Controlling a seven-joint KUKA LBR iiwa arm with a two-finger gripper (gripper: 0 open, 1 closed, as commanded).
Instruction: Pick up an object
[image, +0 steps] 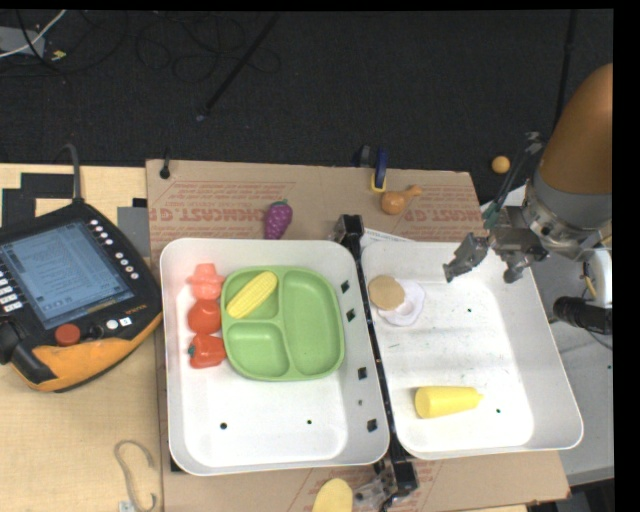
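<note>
**Hovering over right bin, nothing gripped**

Hovering at the far right corner of the right bin (560, 425), the gripper (492, 258) sits above the bin floor with its two dark fingers spread apart and nothing between them. Grey wrist and orange band rise off to the right of that bin.

All places below are relative to the right bin:
- Yellow wedge-shaped object (447, 401) lies on its floor, toward the near edge, well apart from the gripper.
- Tan round object (386, 292) rests inside by the left wall, on a small white disc (403, 309), far half of the bin.
- Left bin (260, 440) touches its left wall. It holds a green divided plate (282, 323) with a corn cob (249, 293) in the plate's far-left compartment; red and pink toy pieces (204, 316) sit just beside the plate, on the side away from the right bin.
- Purple grape toy (278, 218) and orange pear-like toy (397, 199) lie on cardboard beyond the far edge.
- Yellow item (333, 495) lies outside, past the near-left corner.
- Teach pendant (66, 290) sits well to the left, beyond the left bin.
</note>
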